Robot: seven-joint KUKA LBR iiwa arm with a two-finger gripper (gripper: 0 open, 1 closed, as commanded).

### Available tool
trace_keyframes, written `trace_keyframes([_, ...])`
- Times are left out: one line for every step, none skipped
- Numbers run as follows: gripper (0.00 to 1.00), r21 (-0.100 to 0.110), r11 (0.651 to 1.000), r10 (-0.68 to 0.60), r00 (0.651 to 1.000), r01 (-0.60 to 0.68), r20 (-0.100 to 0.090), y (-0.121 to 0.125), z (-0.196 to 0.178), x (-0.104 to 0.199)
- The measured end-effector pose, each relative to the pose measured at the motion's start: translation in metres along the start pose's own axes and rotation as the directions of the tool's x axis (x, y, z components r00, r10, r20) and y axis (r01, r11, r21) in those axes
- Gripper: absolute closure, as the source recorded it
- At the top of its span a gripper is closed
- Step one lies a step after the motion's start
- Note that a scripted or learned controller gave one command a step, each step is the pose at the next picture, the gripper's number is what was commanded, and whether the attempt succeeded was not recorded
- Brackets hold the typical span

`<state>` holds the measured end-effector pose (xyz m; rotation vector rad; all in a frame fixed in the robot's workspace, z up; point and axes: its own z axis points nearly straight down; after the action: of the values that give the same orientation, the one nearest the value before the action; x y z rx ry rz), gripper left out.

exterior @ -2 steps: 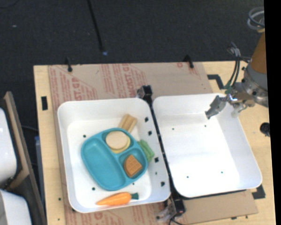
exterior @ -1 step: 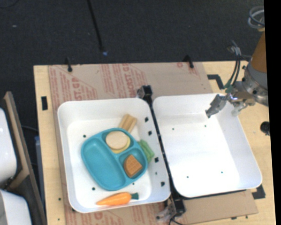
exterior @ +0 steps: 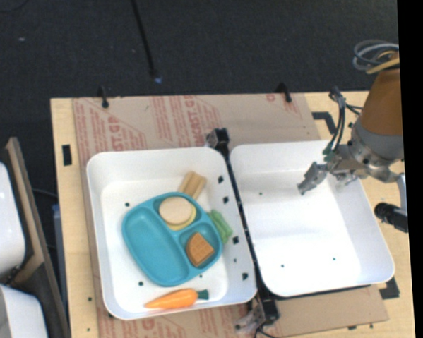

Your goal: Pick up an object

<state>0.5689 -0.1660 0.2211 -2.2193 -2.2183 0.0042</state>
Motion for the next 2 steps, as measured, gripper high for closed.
trace_keyframes([0.00, 0.000, 1.000, 0.000, 1.000, 0.000, 0.000, -0.001, 0.061, 0.005])
trace_keyframes([0.00, 0.000, 1.000, 0.000, 1.000, 0.000, 0.000, -0.002, 0.114, 0.005])
